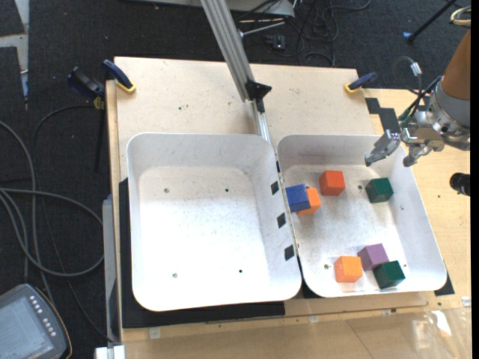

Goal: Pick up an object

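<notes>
A robotics laboratory: a pale wooden bench stands on dark carpet, fixed at its far corners by blue-and-yellow clamps. Two shallow white plastic bins sit side by side on it, beneath a slanting aluminium rail. Black cables trail over the floor at the bench's left edge, near a grey handheld control pendant.

No readable text, label, brand, number or sign anywhere. Coloured blocks plain-faced. Small black marks along divider edge of white bins carry no legible characters. Device with screen at lower left too blurred to read.
</notes>
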You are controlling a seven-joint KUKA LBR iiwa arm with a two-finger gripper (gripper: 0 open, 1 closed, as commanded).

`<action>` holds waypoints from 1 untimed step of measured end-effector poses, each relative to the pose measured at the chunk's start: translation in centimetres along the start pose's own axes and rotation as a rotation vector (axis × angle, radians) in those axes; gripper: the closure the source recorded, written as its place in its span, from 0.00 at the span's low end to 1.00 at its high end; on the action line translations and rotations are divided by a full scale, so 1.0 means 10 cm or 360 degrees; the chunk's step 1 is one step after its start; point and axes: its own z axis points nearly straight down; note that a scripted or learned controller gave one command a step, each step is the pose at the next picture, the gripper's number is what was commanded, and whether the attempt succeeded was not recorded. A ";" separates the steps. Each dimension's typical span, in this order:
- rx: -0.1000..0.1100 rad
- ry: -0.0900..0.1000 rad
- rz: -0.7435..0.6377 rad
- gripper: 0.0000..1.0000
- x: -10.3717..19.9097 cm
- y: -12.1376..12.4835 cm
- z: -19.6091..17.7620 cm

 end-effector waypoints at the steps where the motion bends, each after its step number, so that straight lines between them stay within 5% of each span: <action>1: -0.0007 -0.0003 -0.0003 0.00 0.00 0.01 -0.03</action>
